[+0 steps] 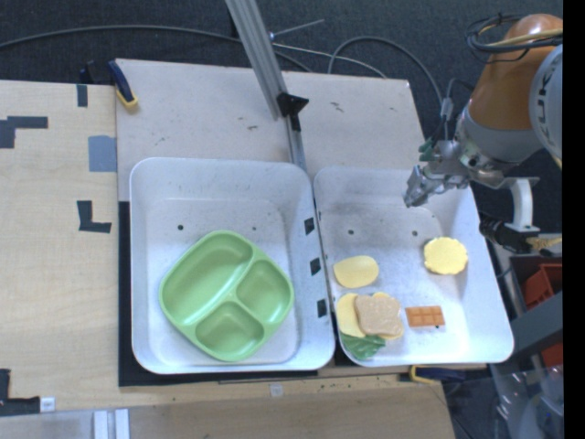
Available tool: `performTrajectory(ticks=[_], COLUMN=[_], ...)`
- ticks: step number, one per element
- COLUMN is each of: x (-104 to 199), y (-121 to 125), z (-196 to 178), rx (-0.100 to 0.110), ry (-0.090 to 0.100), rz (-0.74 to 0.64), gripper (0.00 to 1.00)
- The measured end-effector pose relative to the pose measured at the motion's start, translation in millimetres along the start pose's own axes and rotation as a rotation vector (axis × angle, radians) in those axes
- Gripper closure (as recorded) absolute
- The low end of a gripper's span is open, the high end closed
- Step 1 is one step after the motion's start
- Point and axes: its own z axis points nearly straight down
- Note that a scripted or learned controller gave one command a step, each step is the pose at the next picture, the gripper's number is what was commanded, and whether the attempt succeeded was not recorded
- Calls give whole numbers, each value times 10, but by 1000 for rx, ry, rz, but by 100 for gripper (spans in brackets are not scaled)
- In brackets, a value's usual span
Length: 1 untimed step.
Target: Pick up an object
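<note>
A: What is seen around the right-hand shallow white plastic bin?

B: The grey arm with its orange band is seen reaching in from that bin's far right corner. The two-finger metal gripper is held above the bin's far end, near its right wall. Whether its fingers are apart or together cannot be told; nothing is seen between them.

A: And where are the things to be picked?

B: All are found in the near half of that same bin. A round yellow flat piece is placed by the bin's right wall, well apart from the gripper. A pale yellow oval piece is seen nearer the bin's left wall. Closer to the near rim, a tan bread-like slice is stacked on another yellow piece and a green leafy piece. A small orange waffle-like rectangle is laid just beside that stack, toward the right wall.

A: What is noted to the left of that bin?

B: A second shallow white bin is set touching its left side; a light green plastic plate with three compartments is kept in it. A slanted grey metal rail is seen running down toward the seam between the bins.

A: Is any writing or brand readable?

B: None can be read. Dark tape marks are seen on the wooden bench farther left, but no letters can be made out.
</note>
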Motion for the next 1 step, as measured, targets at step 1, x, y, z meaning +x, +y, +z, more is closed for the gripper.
performTrajectory(ticks=[1], x=[470], y=[116], z=[85], rx=[1], ry=[1], rz=[-4], gripper=[100])
